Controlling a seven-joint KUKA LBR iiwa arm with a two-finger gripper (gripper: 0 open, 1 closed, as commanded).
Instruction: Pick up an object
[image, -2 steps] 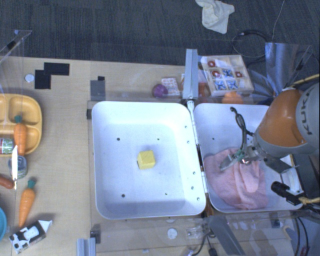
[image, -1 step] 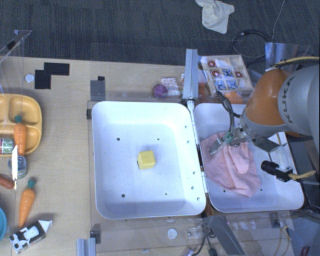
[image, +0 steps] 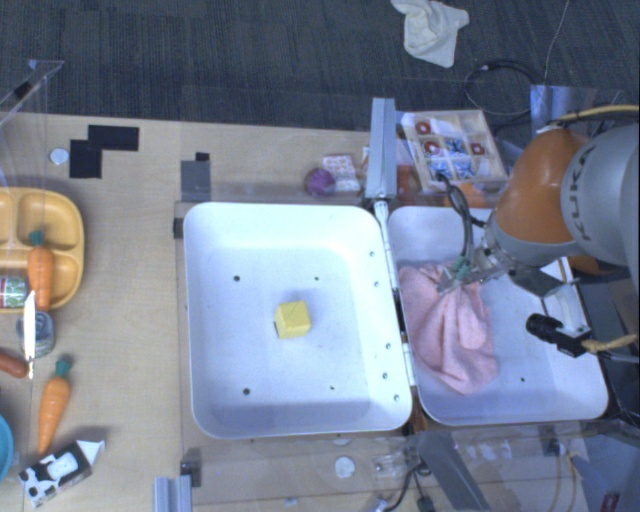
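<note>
The thing to pick up here looks like the pink cloth (image: 452, 325), which lies crumpled in the right bin (image: 520, 400), close to the wall next to the left bin (image: 250, 400). The jaws (image: 464, 272) sit right at the top edge of the cloth, and a bit of the pink stuff seems bunched up there, but I cannot tell if they are closed on it or how wide they are. To do this step well, I think the pinch should take a thick fold of cloth, not just a thin corner, because a soft cloth can slip out. Then the lift should go straight up and slow, so the hanging part does not catch on the bin wall. The arm (image: 560, 200) comes in from the right side, bends over the right bin, and its round grey and orange part hangs above the far corner, with the wrist pointing down and left toward the cloth. A small yellow block (image: 293, 320) sits alone in the middle of the left bin, well apart.
</note>
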